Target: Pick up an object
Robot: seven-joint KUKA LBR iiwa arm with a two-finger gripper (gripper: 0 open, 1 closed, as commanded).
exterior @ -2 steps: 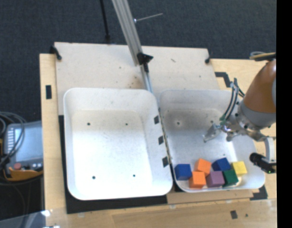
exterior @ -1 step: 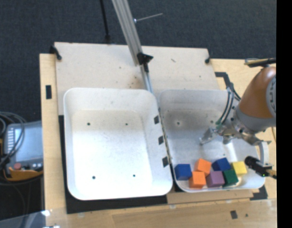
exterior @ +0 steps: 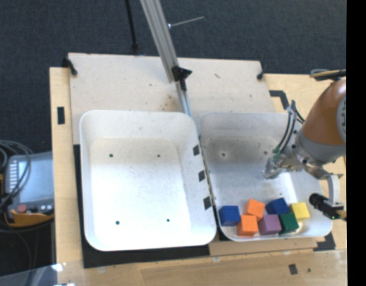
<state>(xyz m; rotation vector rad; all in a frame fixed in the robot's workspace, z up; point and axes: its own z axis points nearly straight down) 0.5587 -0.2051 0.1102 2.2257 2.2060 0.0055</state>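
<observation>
Several small blocks cluster at the near edge of the right bin (exterior: 230, 136): a blue one (exterior: 229, 214), two orange ones (exterior: 256, 207) (exterior: 248, 224), a purple one (exterior: 269, 224), a dark blue one (exterior: 278, 205), a green one (exterior: 289, 222) and a yellow one (exterior: 300, 211). My gripper (exterior: 272, 169) hangs low over the right bin's floor, a little beyond the cluster toward the far side. It sits apart from the blocks, and nothing shows in its grasp. The arm's orange band (exterior: 326, 115) rises at the right edge.
The left bin (exterior: 141, 177) lies beside the right one, their rims meeting in the middle. A slanted aluminium pole (exterior: 162, 34) comes down to the far rim between the bins. A pendant and cables (exterior: 22, 189) lie off the bench at the left.
</observation>
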